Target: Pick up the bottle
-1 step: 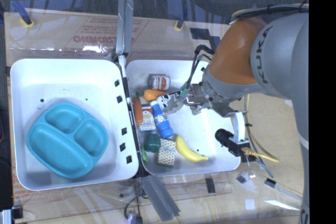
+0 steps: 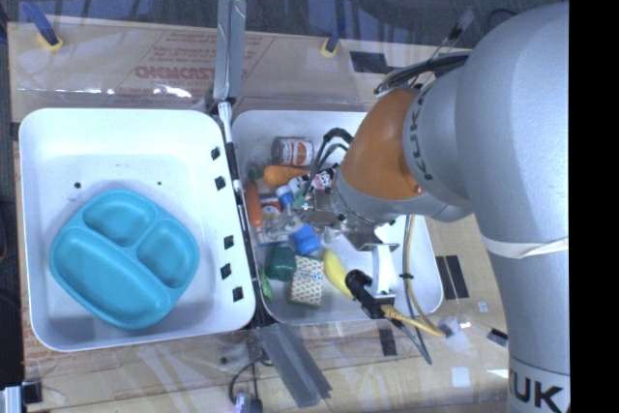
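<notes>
A grey robot arm [image 2: 503, 140] with an orange band [image 2: 382, 155] above its wrist reaches in from the right and hangs low over the right-hand white bin [image 2: 253, 135], its end effector [image 2: 311, 208] down among a crowded jumble of small household items. Whether the end effector is open, closed or gripping anything cannot be told, since the wrist and the clutter hide it.

A clear plastic bottle [image 2: 274, 225] with a blue cap appears to lie on its side in the middle of that bin, just beside the end effector, though the heap makes its outline hard to trace. Around it sit a small can [image 2: 292, 150] near the bin's far wall, an orange carrot-shaped toy [image 2: 282, 175], a dark green cup [image 2: 280, 262], a patterned box [image 2: 309, 282] and a yellow banana-shaped toy [image 2: 335, 271].

The left-hand white bin [image 2: 58, 131] holds a blue divided plate [image 2: 123, 256]. Both bins rest side by side on the surface [image 2: 145, 63].
</notes>
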Robot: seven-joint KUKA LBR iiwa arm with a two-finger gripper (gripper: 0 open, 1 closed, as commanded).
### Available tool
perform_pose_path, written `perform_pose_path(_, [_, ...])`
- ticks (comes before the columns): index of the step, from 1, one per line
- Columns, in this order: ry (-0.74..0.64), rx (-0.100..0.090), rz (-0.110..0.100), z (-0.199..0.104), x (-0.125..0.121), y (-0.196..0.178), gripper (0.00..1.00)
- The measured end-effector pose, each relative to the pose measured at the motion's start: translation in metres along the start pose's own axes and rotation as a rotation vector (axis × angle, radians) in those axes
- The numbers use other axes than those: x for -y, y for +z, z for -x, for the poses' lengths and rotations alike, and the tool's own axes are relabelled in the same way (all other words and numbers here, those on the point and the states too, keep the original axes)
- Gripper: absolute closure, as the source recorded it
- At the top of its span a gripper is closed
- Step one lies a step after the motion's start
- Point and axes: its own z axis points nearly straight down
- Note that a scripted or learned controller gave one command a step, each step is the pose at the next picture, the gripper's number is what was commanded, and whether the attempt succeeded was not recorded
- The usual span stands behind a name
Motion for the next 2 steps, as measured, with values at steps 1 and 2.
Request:
perform_pose_path(1, [-0.006,-0.003,0.001,-0.002,-0.001,-0.01,1.0])
perform_pose_path(2, [-0.139,0.0,-0.005,-0.062,0.002,-0.155,1.0])
